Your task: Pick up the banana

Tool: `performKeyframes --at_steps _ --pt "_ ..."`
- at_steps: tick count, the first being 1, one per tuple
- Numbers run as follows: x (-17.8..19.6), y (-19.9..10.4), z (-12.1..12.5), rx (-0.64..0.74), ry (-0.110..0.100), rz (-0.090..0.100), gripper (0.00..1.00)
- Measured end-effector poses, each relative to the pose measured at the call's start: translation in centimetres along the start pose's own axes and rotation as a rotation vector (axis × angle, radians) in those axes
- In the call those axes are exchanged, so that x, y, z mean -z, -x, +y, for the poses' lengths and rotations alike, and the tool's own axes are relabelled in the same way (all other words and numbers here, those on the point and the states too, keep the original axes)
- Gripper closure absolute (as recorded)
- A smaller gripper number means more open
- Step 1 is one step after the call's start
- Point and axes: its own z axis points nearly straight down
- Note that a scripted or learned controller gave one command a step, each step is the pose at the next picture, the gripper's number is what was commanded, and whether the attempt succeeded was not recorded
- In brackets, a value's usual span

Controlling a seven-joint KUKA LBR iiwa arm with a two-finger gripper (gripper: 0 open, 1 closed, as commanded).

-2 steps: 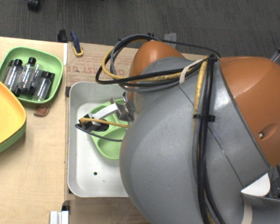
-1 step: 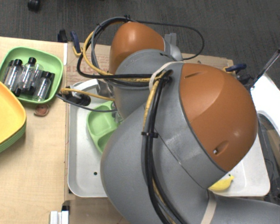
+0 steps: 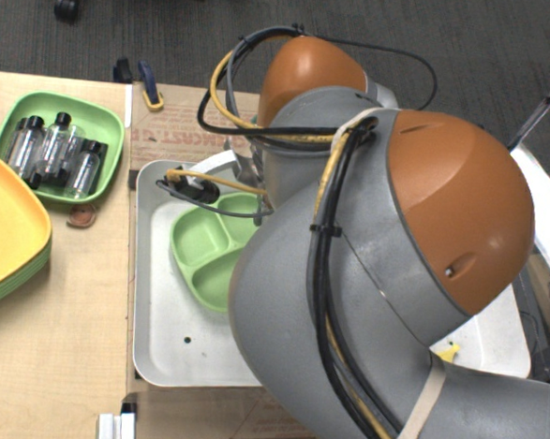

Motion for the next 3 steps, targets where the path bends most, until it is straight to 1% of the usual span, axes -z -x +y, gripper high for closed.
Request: performKeyframes --at_steps 1,2,3 --pt "-2.5 -1.9 -5.9 -0.1 -0.001 0.002 1.0" --pt "-2.5 3.2 0.6 -0.054 0.002 0.0 1.0" --pt "-2.5 -1.7 -3.5 -0.093 -0.001 0.001 1.0"
